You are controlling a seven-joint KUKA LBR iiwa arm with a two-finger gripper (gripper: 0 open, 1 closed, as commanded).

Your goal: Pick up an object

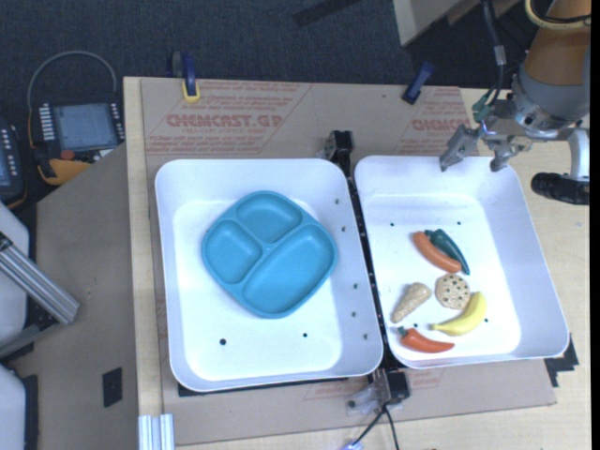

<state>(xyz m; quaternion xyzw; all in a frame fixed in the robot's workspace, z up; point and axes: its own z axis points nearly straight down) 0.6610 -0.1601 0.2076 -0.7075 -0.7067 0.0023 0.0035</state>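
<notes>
Camera view: cardboard [281, 111] print, seemingly "CHEMCAST GP".

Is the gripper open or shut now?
Open. The gripper hangs above the right bin's far edge, its two fingers spread apart with nothing between them.

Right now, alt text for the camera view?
The gripper hangs open over the right bin's far edge, holding nothing. That bin holds a carrot, cookie, banana and other toy food; the left bin holds a blue tray.
</notes>
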